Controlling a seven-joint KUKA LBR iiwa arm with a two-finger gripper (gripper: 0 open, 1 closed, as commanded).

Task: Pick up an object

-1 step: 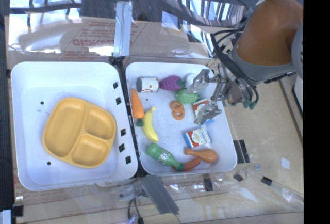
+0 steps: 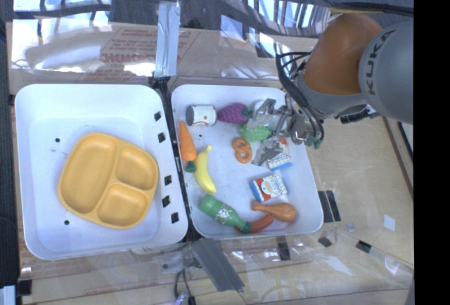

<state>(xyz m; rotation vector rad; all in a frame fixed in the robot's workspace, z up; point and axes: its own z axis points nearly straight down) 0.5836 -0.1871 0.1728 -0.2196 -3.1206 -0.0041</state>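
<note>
Seemingly gripper (image 2: 271, 129) low in right bin (image 2: 211, 223), against green toy (image 2: 254, 133)

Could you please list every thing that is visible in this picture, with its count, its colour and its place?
bins: 2, white, side by side on the bench
tray: 1, yellow, three compartments, left bin
can: 1, white, right bin, far left corner
grapes: 1 bunch, purple, beside the can
carrot: 1, orange, left wall of right bin
banana: 1, yellow, right of carrot
pretzel: 1, orange-brown, middle
green item: 1, under the gripper
carton: 1, blue and white
bottle: 1, green, near edge
drumstick: 1, brown, near right corner
gripper: 1, metal, low in right bin
arm: 1, grey and orange
</note>
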